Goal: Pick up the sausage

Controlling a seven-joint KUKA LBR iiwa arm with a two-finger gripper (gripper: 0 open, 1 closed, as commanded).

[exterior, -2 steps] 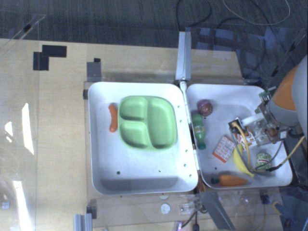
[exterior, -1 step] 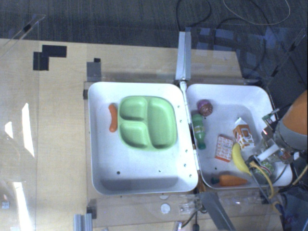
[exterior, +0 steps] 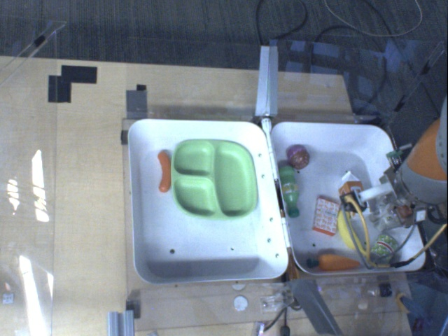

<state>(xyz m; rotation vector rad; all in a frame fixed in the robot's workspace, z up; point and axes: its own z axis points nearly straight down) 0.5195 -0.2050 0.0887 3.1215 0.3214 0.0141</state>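
Nearest the camera, at the bench's front edge, a few small metal fittings [exterior: 241, 302] lie just outside the bins.

The right bin [exterior: 329, 133] holds most of the clutter. At its front wall lies a carrot [exterior: 338, 262], orange with a darker tip, lengthwise along the wall. Just behind it, a banana [exterior: 346, 229] lies beside a small red patterned packet [exterior: 326, 215]. A round item with green print [exterior: 383, 246] sits in the front right corner, partly hidden under the robot's wrist and cabling.

The gripper [exterior: 383, 208] sits low over the right side of the right bin, amid yellow and black cables [exterior: 360, 231]. The clutter and the blur around it hide the fingers, so I cannot tell whether it is released, clenched, or grasping anything. The arm's orange band [exterior: 428, 156] shows at the right edge, above the bin's rim.

Further back in the right bin, a green bottle [exterior: 288, 188] lies against the divider wall, and a dark purple round item [exterior: 299, 157] rests near the rear wall.

The left bin [exterior: 203, 261] contains a green divided tray [exterior: 214, 177] with three compartments, set toward the rear half. The sausage [exterior: 164, 171], orange-red, lies on the bin floor just beside the tray's left edge, lengthwise front to back, not in any compartment. It is well apart from the gripper, in the other bin.

Beyond the bins, black tape marks [exterior: 70, 80] sit on the bench's rear left, and black cables [exterior: 280, 12] loop on the dark floor.
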